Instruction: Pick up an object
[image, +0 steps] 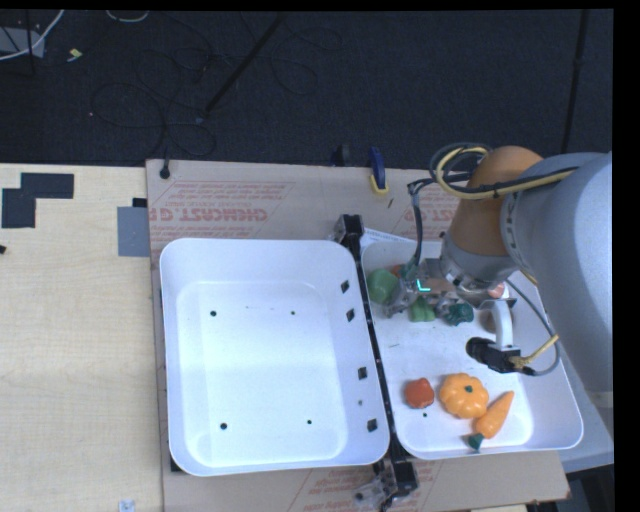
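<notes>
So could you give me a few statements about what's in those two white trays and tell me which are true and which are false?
1. The toys lie in the right tray. True.
2. The carrot lies in the left tray. False: it lies in the right tray, beside the orange pumpkin.
3. The claw is above the right tray's far end, near a green toy. True.
4. The small red toy is blue. False: it is red.
</notes>
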